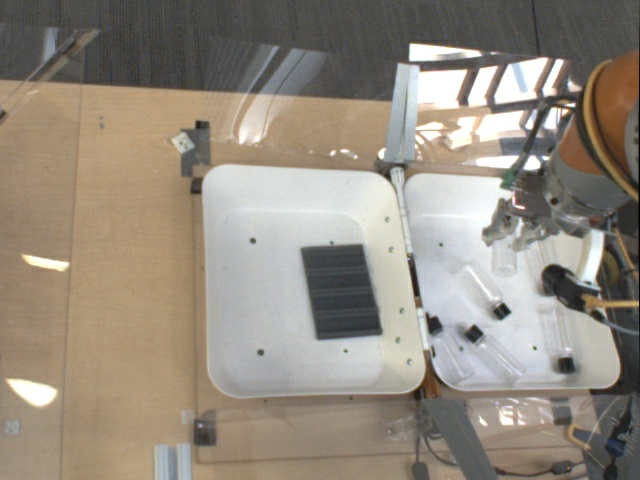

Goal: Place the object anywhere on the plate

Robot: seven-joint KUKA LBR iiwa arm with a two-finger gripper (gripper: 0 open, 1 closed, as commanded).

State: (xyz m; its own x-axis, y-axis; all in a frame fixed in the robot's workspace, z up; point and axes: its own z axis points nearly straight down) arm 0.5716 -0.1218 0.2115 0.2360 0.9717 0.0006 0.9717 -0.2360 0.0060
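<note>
The pale wooden bench (pixel 100 268) carried the two shallow white bins side by side under a glare of window light when I checked the feed. The two-finger gripper (pixel 513 233) hung low over the right-hand white bin (pixel 440 203), its fingers (pixel 493 234) spread apart with nothing clamped between them. Just under them lay a small clear plastic vial (pixel 505 259), which I took to be the object it was lining up on, hence the open stance and the near-vertical wrist. Further out in that bin lay more clear vials with black caps, one slanted vial (pixel 480 286) near the middle, another vial (pixel 492 353) toward the near wall and a third vial (pixel 561 340) by the right side, all loose and well apart, so I judged a clean pick possible without nudging neighbours. The grey arm with its orange band (pixel 605 118) reached in from the right. The dark grey ribbed rectangular plate (pixel 341 290) sat alone in the middle of the left-hand white bin (pixel 240 218), well apart from the vial, so the whole carry across the divider was yet to be done.
</note>
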